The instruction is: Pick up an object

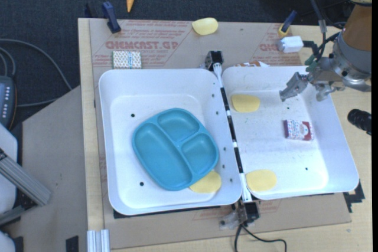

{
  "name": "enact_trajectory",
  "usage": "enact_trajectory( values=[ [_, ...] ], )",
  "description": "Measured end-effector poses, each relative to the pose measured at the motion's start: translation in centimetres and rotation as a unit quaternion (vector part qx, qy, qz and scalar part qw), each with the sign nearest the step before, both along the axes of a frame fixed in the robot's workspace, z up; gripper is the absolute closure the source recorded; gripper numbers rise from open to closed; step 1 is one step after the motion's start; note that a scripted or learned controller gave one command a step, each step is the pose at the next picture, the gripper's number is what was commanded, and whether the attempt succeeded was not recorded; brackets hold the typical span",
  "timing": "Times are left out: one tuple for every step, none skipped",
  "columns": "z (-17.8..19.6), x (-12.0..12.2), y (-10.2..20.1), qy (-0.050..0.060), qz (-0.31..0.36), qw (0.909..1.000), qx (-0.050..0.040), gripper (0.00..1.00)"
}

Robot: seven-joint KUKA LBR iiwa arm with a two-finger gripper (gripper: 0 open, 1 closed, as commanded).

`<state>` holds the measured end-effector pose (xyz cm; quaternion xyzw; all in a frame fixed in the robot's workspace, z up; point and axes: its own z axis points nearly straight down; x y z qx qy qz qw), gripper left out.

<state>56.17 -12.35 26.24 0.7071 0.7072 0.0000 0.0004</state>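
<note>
Gripper at upper right of frame, fingers apart, clamped on nothing. Red-and-white packet flat in right bin (mid-right), long axis roughly left-to-right.

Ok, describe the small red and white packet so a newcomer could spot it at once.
Start at the right white bin. The red and white packet lies flat on its floor toward the right wall, below the gripper. Its neighbours there are two plain yellow pieces; it alone is rectangular and printed.
</note>
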Motion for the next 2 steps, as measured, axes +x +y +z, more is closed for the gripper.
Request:
enact_trajectory(
  values=[
    [-15.9,-0.3,-1.0,0.001,-0.001,1.0000,0.0005,0.00],
    [-10.4,0.5,-4.6,0.000,0.000,1.0000,-0.0003,0.00]
  ],
)
